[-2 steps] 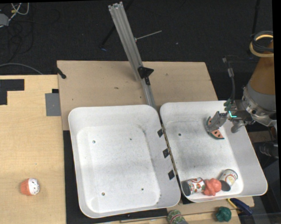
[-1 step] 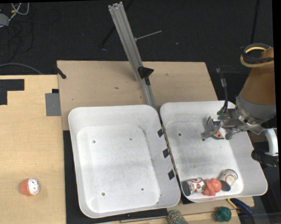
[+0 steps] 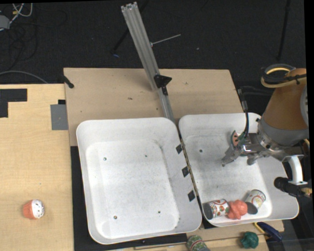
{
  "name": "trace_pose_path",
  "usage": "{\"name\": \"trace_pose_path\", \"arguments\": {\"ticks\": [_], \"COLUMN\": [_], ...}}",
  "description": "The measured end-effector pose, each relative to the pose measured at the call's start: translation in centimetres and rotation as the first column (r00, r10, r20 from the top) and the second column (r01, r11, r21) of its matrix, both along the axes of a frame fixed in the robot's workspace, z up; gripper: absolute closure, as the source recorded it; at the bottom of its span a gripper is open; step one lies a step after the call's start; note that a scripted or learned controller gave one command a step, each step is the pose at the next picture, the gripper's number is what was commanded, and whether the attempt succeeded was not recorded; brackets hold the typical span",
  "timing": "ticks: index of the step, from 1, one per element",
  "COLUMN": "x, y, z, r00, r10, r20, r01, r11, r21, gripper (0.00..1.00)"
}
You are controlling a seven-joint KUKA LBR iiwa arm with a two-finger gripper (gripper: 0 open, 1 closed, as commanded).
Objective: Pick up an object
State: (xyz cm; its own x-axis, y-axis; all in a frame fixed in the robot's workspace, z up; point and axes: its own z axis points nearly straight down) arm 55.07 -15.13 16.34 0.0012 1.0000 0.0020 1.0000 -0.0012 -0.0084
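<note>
My gripper (image 3: 238, 160) hangs over the middle of the right bin (image 3: 209, 130), on the grey arm coming in from the right. Its two fingers are spread open, with nothing between them. Along this bin's near edge lie three objects in a row. A small can with a red and white label (image 3: 217, 208) is on the left, a red-orange lumpy toy (image 3: 236, 210) is in the middle, and a second small can (image 3: 255, 200) is on the right. They lie well below the gripper and apart from it.
The left bin (image 3: 90, 151) adjoins the right one. An orange and white ball (image 3: 33, 209) rests on the wooden table far left. A dark can (image 3: 196, 245) and a green object (image 3: 249, 240) lie outside the bins' near edge. A metal rail (image 3: 146, 50) slants behind the bins.
</note>
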Motion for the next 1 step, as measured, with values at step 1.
{"name": "trace_pose_path", "arguments": {"ticks": [1], "x": [-0.76], "y": [-0.61], "z": [-4.94], "r00": [1.000], "r10": [0.001], "r20": [0.000], "r01": [-0.001], "r11": [1.000], "r21": [0.000], "gripper": [0.00]}}
